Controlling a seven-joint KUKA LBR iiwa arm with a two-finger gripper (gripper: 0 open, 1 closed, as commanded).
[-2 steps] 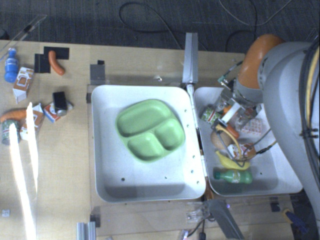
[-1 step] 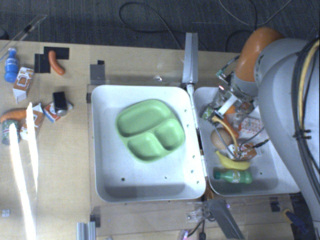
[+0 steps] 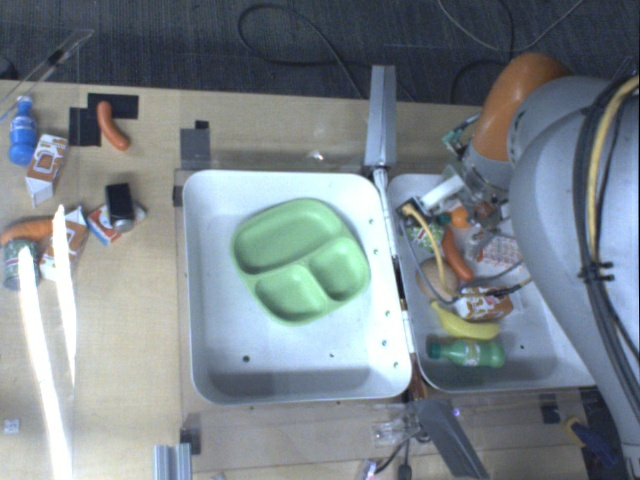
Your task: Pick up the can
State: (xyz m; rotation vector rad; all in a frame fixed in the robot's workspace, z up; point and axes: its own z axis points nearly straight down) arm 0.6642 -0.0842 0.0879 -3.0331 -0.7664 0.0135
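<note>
My gripper (image 3: pixel 468 206) hangs low over the back of the right bin (image 3: pixel 545 368), under the orange band of the arm (image 3: pixel 520 88). It sits right above an orange carrot (image 3: pixel 455 253). A small brown and white cylinder that may be the can (image 3: pixel 484 306) lies on its side on a yellow banana (image 3: pixel 462 324), a little in front of the gripper and apart from it. Nothing is seen held in the gripper.
A green bottle (image 3: pixel 466 352) lies at the right bin's front. Cables (image 3: pixel 425 230) and a printed packet (image 3: pixel 500 253) crowd its back left. The left bin (image 3: pixel 215 363) holds a green divided plate (image 3: pixel 300 258). Loose toys lie on the bench at far left (image 3: pixel 60 198).
</note>
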